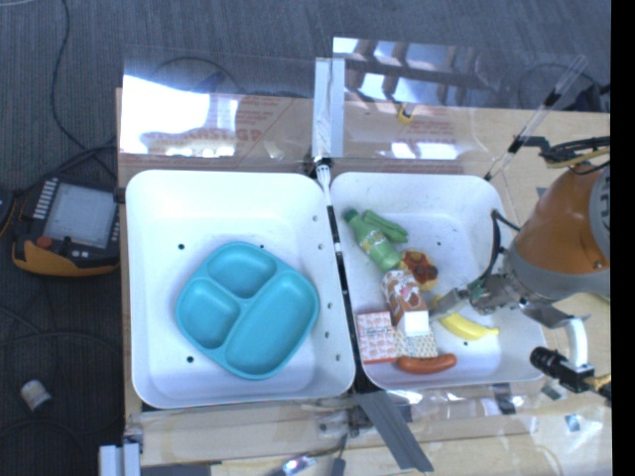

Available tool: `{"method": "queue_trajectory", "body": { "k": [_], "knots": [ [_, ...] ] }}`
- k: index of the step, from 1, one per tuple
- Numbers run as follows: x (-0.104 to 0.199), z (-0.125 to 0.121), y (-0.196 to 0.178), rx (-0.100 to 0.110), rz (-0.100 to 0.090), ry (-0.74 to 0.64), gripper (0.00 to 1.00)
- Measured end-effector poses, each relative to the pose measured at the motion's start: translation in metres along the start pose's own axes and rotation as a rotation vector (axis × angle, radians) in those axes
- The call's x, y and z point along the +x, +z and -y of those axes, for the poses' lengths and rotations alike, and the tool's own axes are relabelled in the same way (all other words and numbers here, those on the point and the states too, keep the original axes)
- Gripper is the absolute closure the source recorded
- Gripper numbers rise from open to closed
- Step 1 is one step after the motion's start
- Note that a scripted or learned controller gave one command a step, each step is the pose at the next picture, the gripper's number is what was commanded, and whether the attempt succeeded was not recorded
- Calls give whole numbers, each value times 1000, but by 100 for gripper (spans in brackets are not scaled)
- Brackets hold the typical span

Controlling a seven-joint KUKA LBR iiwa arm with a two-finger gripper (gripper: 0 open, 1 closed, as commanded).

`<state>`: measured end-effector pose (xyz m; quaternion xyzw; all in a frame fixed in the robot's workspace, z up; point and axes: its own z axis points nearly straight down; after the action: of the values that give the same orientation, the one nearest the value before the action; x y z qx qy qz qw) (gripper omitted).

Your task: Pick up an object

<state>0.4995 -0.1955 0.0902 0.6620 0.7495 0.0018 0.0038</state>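
The right bin (466, 201) holds several objects. A green bottle (375, 236) lies near its left wall, with a small red and brown item (421, 266) beside it. Below them lie a red and white packet (405, 303), a pink box (376, 336) and a red sausage (427, 364). A yellow banana (468, 327) lies at the front right of the pile. My gripper (466, 299) reaches in from the right, low in the bin, just behind the banana and to the right of the packet. I see nothing held in it.
The left bin (159, 216) holds a blue divided plate (248, 308). The grey and orange arm (566, 236) covers the right bin's right wall. Clear plastic sheets stand behind both bins. A handheld controller (67, 228) lies on the floor at left.
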Motion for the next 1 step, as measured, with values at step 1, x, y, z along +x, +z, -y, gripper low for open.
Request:
{"method": "queue_trajectory", "body": {
  "k": [1],
  "knots": [
    [1, -2, -10, -3, -2, -1, 100]
  ]
}}
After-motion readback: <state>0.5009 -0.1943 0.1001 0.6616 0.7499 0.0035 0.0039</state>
